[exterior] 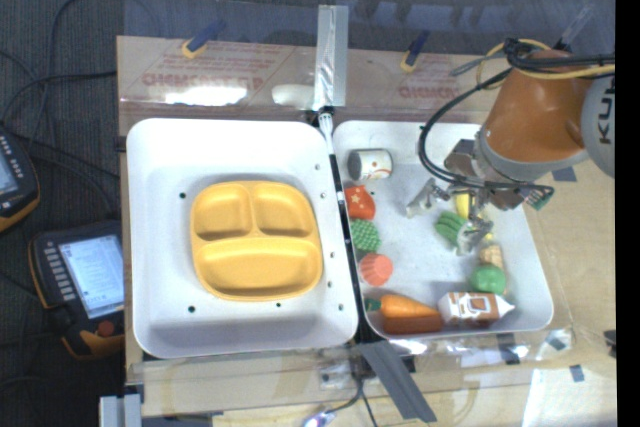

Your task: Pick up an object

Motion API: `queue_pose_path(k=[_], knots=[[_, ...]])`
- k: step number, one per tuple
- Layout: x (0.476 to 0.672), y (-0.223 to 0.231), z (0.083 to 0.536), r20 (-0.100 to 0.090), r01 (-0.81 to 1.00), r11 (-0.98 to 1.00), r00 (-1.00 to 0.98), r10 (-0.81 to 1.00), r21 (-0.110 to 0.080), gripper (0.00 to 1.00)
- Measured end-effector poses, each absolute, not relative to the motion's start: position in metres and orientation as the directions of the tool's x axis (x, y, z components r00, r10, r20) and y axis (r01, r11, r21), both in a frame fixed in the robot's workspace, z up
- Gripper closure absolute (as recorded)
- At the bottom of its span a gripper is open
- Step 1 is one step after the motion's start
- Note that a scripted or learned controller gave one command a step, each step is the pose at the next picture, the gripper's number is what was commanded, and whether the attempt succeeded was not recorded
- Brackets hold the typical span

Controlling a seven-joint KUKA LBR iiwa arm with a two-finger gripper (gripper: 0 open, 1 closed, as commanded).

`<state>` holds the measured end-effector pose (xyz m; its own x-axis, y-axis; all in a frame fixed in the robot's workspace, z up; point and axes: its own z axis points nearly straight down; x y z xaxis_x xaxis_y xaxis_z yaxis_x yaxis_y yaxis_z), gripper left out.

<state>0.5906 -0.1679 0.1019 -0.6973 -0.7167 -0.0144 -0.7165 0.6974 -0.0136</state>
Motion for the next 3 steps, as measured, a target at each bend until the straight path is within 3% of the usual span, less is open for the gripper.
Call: queue_pose_path(k=[1,2,3], knots=[[0.567,-0.191,0.091,-0.014,-0.687,0.727,-0.727,-0.687,-0.010,0.00],[0.569,-0.190,0.103,-0.016,-0.686,0.727,-0.727,-0.687,-0.014,1.00],[0.592,-0.198,0.216,-0.004,-0.494,0.869,-0.869,-0.494,0.002,1.00]])
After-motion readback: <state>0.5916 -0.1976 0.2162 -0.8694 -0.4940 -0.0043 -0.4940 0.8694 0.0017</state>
